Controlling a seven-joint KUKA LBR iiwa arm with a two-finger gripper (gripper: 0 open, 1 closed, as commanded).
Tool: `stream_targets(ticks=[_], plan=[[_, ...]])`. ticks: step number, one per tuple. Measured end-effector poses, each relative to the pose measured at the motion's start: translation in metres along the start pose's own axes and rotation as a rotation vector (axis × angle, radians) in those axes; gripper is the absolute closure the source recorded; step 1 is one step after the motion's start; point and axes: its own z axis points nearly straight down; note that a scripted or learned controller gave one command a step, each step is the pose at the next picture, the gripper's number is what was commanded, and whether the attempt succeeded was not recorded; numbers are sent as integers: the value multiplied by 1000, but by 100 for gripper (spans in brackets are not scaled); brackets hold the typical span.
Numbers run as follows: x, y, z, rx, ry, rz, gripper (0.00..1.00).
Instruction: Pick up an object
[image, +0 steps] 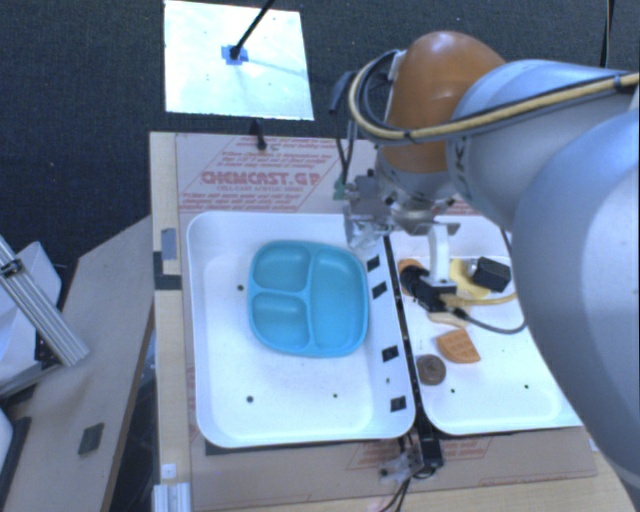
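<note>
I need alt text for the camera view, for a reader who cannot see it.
A grey arm's gripper hangs over the divide between two white bins. The left bin has a blue divided plate; the right bin has small objects, among them a brown disc.

One camera sits fixed above the bench (120, 300), looking down at a slant so both white bins fall in frame — the left bin (225, 400) whole, the right bin (510, 400) partly hidden by the arm (560, 200), which enters from the right and looms large, near the lens. The far edge of the bench lies toward the top — dark backdrop beyond.
</note>
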Motion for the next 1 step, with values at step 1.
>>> stream_targets(ticks=[1], plan=[[-4, -1, 1, 3, -3, 4, 0]])
